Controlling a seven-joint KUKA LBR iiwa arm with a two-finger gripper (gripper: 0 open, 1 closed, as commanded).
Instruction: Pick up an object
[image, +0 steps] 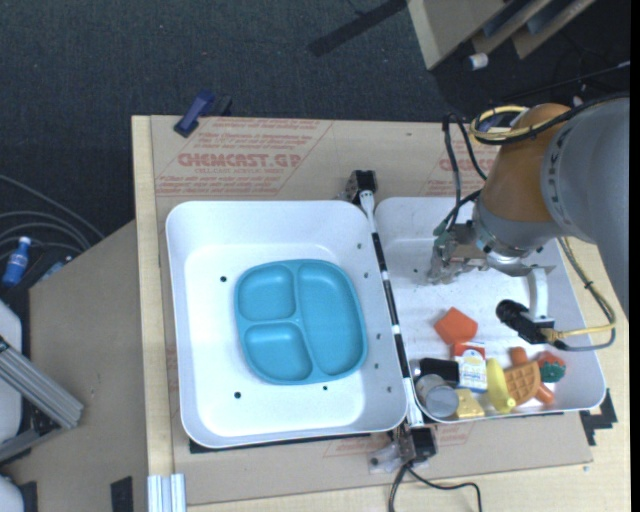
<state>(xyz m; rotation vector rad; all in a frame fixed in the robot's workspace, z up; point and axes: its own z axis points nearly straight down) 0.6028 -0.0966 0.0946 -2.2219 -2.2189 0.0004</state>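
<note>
1 fixed cam above bench (300, 150), angled down over both bins (190, 300), arm (560, 170) from right.

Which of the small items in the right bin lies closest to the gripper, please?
The orange block: it lies apart, just below the gripper, while the other items cluster along the bin's near edge.

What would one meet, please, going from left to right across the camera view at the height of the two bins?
Left bin → blue divided plate → right bin → gripper → orange block
</note>
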